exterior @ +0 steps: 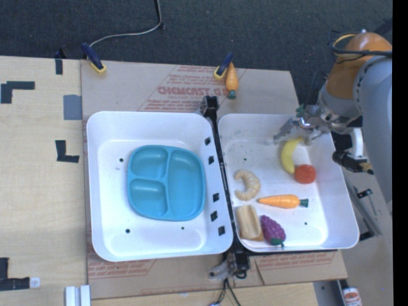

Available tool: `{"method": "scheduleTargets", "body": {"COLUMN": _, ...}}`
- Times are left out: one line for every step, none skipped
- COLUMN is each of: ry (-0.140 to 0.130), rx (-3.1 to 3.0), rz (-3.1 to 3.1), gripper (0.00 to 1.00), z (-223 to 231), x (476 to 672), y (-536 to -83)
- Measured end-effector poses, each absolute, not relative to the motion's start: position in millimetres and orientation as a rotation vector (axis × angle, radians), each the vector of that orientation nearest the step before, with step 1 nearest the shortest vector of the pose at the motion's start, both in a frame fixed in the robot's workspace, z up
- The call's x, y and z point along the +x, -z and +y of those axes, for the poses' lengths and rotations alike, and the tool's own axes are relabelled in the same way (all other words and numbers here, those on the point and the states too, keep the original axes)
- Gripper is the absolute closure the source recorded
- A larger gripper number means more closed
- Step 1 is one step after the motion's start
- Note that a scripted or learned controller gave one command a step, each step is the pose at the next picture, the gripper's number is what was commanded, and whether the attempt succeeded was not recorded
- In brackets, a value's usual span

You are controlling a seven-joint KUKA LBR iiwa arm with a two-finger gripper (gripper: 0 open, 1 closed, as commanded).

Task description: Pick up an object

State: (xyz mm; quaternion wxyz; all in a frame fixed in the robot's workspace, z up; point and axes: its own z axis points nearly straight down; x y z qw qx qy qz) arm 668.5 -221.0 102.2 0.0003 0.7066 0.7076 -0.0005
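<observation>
Yellow curved banana [290, 155] beside tomato [305, 173].

Setting: robotics lab bench. Evidence: plywood benchtop [38, 190] marked with black tape; cardboard sheet [166, 88] fastened by blue-and-yellow spring clamps [93, 57]; two white bins [102, 234] joined by black clips; loose cable [137, 32] over dark carpet; grey-and-orange industrial arm [363, 75].

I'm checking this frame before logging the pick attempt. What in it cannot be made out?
- Gripper, camera view: small and blurred, so open or shut is unclear.
- Banana: its top end meets the gripper; contact cannot be judged.
- Bread roll: where it meets the grapes, touching or apart is uncertain.
- Arm: cut off by the right edge.
</observation>
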Motion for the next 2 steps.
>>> {"method": "scheduleTargets", "body": {"ry": 0.0, "rx": 2.218, "rz": 2.221, "gripper": 0.0, "z": -168.3, "x": 642.4, "y": -86.6}}
{"method": "scheduleTargets", "body": {"ry": 0.0, "rx": 2.214, "rz": 2.22, "gripper": 1.0, "z": -168.7, "x": 642.7, "y": -96.6}}
